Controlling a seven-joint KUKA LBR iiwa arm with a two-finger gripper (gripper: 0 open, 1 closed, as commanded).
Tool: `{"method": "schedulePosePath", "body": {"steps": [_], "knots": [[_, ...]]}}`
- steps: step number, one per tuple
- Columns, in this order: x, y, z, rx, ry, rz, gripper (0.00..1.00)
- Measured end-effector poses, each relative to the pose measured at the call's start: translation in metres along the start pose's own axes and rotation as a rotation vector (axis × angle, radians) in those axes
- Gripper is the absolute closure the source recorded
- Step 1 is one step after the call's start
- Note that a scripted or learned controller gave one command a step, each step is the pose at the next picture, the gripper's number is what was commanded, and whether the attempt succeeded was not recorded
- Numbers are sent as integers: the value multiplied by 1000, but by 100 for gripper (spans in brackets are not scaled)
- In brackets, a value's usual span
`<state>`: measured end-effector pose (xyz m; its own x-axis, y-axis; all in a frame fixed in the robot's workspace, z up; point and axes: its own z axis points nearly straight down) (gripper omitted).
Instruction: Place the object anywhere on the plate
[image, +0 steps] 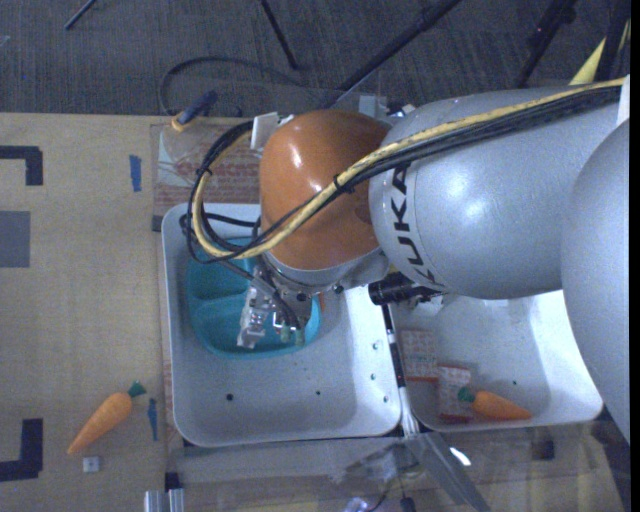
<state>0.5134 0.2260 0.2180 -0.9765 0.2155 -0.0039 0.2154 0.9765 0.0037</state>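
A blue plate (213, 303) lies in the left part of the left white bin (290, 400), and the arm's orange band covers much of it. My gripper (264, 322) hangs low over the plate's right half, and I see nothing held in it. An orange toy carrot (494, 405) with a green top lies in the right bin (540, 345) near its front edge, well to the right of the gripper.
A red-and-white packet (448, 381) and a small card (418, 353) lie beside the carrot in the right bin. A second toy carrot (100, 421) rests on the wooden bench left of the bins. The big grey arm (490, 190) spans the right bin.
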Motion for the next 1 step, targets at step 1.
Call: {"method": "schedulePosePath", "body": {"steps": [1], "knots": [[30, -18, -9, 3, 4, 46, 100]]}}
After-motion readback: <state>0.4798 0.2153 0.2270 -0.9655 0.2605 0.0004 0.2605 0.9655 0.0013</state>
